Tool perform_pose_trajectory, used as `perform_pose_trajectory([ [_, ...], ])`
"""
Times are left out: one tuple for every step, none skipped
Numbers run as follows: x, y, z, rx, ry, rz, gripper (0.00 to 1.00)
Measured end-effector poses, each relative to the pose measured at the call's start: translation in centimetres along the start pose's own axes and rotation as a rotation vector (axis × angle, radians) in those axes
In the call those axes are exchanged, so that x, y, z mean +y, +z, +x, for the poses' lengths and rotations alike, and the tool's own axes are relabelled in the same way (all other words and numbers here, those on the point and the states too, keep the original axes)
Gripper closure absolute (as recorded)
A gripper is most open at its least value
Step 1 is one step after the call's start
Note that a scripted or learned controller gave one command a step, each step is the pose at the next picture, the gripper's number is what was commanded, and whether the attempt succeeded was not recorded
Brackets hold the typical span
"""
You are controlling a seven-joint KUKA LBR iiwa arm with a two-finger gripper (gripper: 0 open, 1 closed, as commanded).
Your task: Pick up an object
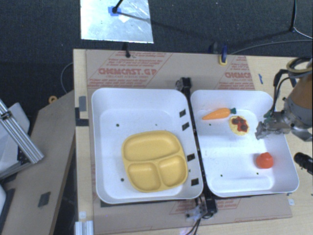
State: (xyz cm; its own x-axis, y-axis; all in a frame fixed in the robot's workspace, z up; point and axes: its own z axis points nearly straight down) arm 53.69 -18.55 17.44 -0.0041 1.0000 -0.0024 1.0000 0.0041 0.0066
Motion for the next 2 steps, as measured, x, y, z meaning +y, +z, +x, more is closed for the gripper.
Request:
perform_pose_trajectory([
  [0.2, -3.8, 0.0, 0.0, -0.001, 0.002, 1.0],
  [0.7, -3.9, 5.1, 0.004, -0.006, 0.005, 1.0],
])
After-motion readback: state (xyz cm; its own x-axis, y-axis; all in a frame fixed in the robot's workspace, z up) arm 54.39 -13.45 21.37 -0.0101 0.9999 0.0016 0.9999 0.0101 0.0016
